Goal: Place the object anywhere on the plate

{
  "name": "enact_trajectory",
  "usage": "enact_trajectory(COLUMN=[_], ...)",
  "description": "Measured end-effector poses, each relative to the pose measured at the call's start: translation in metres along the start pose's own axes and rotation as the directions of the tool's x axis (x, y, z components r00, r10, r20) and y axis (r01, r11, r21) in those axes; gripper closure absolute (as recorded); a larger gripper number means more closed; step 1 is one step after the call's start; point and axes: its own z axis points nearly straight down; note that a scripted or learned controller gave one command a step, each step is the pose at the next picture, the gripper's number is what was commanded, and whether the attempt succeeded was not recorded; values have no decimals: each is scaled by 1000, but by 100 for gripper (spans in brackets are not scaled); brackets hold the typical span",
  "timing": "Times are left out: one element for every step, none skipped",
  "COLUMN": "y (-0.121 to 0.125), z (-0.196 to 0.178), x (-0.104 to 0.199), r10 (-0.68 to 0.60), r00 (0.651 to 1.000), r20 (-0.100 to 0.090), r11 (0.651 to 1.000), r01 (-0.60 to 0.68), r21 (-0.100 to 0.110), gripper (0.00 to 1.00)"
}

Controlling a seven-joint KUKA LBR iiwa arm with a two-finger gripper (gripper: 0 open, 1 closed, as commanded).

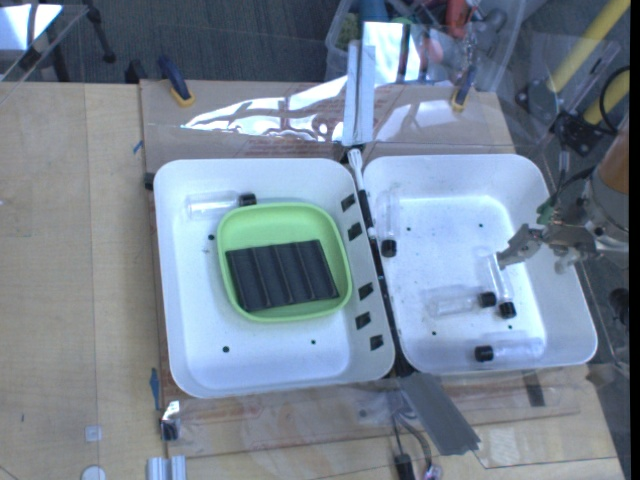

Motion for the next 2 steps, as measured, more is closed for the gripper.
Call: enact_trajectory(y=[140,142], z=[-118,-206], x=[-13,-38], r10=[-369,-292], r00=[929,957], r20=[4,3], r11=[929,957], r01=[369,292], r21=[-4,-2], gripper=[0,0])
